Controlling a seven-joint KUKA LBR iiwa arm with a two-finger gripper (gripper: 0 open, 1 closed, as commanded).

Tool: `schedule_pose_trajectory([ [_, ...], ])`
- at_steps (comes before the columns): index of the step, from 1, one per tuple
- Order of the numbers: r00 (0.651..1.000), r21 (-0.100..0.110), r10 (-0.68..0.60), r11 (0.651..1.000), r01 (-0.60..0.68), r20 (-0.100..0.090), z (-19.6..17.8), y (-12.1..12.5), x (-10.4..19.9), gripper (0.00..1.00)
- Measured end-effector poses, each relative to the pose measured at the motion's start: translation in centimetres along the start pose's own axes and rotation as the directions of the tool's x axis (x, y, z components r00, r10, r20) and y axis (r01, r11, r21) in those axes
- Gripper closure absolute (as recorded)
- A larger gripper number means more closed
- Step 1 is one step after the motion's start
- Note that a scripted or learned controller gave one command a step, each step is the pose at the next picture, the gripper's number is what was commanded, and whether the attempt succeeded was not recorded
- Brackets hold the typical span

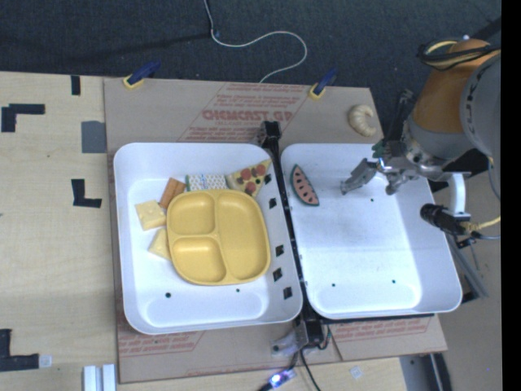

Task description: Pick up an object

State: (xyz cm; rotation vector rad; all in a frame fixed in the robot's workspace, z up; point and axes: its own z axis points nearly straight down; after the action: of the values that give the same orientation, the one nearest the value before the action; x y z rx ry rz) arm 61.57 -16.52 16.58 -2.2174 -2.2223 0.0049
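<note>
Gripper (374,179) sits over the right bin's (423,300) upper part, fingers spread apart with nothing between them. I see a watermelon slice (305,186) lying near the bin's left wall, apart from the fingers. Over in the left bin (134,300), a yellow plate (218,236) covers several small pieces.

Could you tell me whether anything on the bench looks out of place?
One thing: a small beige object lies on the cardboard beyond the right bin, outside both bins, while the other items sit inside them.
</note>
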Motion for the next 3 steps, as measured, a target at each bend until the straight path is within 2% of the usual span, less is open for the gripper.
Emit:
schedule_pose_trajectory([
  [2,1.0,-0.002,0.0,1.0,0.0,0.001,8.3,0.0,0.7,0.0],
  [3,1.0,-0.004,-0.001,1.0,0.001,0.001,7.1,0.1,0.7,1.0],
])
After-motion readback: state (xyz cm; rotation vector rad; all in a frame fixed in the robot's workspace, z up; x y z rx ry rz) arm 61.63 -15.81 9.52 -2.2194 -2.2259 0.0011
